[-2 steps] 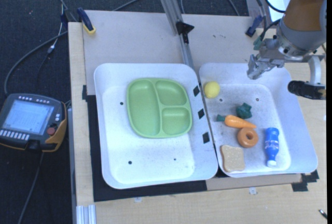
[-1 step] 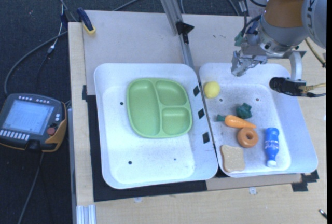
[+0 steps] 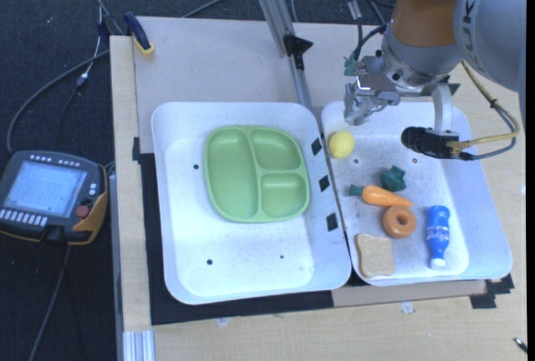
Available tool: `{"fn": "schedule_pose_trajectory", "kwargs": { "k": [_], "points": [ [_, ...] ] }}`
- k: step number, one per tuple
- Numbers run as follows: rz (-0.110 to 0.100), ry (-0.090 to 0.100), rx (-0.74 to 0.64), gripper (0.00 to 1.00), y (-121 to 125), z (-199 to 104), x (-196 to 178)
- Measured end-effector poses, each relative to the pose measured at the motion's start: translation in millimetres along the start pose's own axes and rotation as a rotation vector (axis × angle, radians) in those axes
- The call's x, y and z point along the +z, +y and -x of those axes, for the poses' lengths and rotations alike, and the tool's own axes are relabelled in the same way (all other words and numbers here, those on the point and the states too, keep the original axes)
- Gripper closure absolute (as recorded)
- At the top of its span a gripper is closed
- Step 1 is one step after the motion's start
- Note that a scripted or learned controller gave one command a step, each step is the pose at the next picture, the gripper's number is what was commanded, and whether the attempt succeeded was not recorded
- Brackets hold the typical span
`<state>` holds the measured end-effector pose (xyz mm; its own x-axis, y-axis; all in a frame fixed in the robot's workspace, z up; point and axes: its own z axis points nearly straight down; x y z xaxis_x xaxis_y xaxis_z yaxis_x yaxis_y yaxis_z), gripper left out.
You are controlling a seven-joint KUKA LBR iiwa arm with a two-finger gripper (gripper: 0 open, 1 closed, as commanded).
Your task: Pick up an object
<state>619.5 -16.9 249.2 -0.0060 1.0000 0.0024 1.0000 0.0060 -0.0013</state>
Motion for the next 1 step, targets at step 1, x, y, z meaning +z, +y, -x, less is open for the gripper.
{"fn": "schedule_pose_trajectory", "kwargs": {
  "k": [1],
  "points": [
    [-0.003,0.0,-0.001,1.0,0.9,-57.3,15.6]
  ]
}}
